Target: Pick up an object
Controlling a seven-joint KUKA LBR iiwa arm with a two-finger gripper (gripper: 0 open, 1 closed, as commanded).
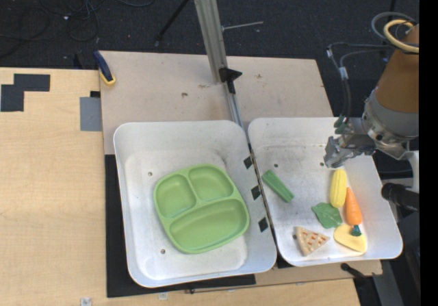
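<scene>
The green divided plate [200, 208] lies in the left bin [130, 161]. In the right bin [294, 140], the pincer [335, 154] hangs above the yellow corn [338, 188]; its state I cannot tell. The carrot [352, 207] touching the corn may be dragged along or block a grasp.

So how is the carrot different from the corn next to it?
The carrot is orange with a green end, while the corn is yellow all over. The carrot looks thinner and comes to a point; the corn looks fatter and rounder. The corn lies closer to the gripper than the carrot does. Both are toy foods lying side by side in the right bin.
</scene>
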